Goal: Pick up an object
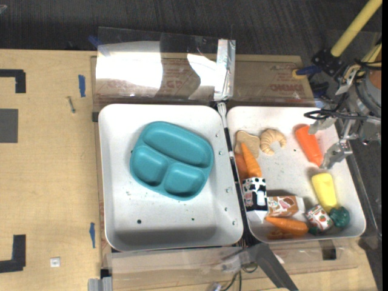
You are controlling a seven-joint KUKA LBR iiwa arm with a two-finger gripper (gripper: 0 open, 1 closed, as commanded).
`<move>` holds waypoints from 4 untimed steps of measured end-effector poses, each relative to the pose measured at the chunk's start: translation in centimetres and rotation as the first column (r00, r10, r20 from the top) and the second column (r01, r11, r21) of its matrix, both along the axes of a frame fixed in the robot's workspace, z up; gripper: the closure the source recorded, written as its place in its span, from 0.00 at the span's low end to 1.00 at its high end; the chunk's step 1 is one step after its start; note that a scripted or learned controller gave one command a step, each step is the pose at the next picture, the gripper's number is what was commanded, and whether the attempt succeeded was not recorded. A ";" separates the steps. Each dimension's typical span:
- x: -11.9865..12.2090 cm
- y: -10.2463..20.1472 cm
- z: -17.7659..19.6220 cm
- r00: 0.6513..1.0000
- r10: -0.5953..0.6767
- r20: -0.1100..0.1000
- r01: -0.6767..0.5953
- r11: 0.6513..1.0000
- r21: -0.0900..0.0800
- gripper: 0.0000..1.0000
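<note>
The gripper (pixel 337 147) hangs over the right bin's (pixel 285 168) far right edge with fingers apart, grasping nothing. An orange carrot (pixel 308 144) lies just beside it; a yellow block (pixel 324 188) is nearer the front rim. The bin's middle is open floor — toys crowd its edges.

Bright, even overhead light fills the scene, throwing strong white glare off the clear plastic sheet (pixel 159 71) behind the left bin (pixel 115 217), leaving only faint soft shadows inside both bins, while the whole picture is mildly soft and grainy, most at the right edge.
</note>
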State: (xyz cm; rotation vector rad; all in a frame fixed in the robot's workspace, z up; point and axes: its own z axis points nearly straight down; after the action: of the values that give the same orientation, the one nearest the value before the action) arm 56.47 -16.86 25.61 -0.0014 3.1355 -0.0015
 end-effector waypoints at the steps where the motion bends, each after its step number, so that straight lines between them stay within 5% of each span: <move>1: -4.9 -5.7 -5.8 0.994 0.106 -0.004 -0.106 0.994 0.000 0.00; 2: -7.6 -5.3 -16.7 0.998 0.065 0.007 -0.065 0.998 -0.001 0.00; 3: -1.8 -4.7 -16.8 0.916 0.401 0.008 -0.401 0.916 0.001 0.00; 4: -1.5 -1.6 -16.7 0.938 0.348 0.004 -0.348 0.938 -0.004 0.00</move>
State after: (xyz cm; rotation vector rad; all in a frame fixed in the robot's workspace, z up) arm 54.93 -18.42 8.89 -0.5541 3.0810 -0.0043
